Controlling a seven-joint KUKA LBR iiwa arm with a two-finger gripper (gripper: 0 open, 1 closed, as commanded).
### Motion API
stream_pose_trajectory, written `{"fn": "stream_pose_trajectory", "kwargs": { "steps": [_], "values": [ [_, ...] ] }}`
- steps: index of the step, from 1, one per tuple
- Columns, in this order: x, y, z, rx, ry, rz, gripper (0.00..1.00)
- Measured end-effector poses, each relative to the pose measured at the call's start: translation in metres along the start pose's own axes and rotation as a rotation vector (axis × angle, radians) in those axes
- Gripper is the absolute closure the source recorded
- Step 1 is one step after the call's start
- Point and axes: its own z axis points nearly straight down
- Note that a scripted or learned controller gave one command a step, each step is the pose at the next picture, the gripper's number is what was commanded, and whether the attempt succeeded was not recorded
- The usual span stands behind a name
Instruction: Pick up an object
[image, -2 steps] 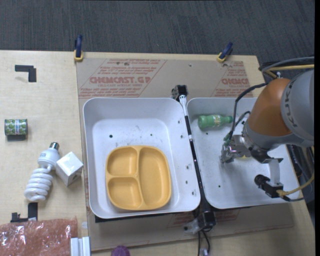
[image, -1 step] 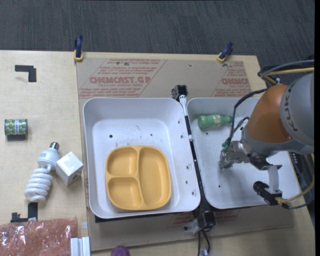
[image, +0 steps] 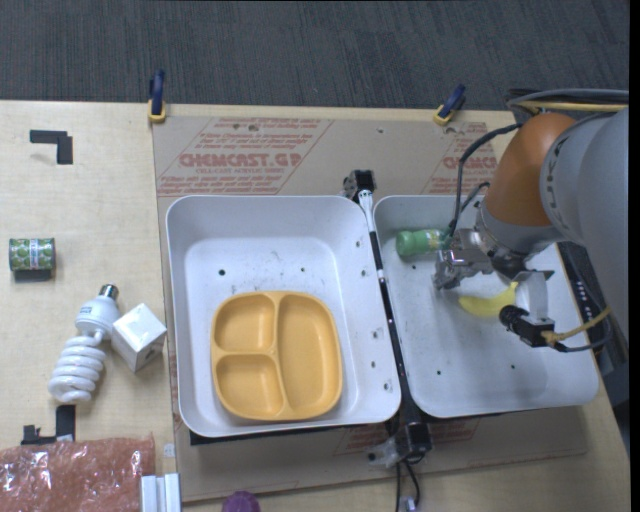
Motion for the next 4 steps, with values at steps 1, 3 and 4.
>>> {"fn": "stream_pose_trajectory", "kwargs": {
  "steps": [1, 3, 4],
  "values": [
    [-0.001, -0.093, 0.001, 0.002, 0.001, 0.004, 0.0],
    [-0.024, 0.037, 0.0, 0.0, 0.0, -0.001, 0.0],
    [0.004, -0.028, 0.0, 0.001, 0.001, 0.004, 0.0]
  ]
}}
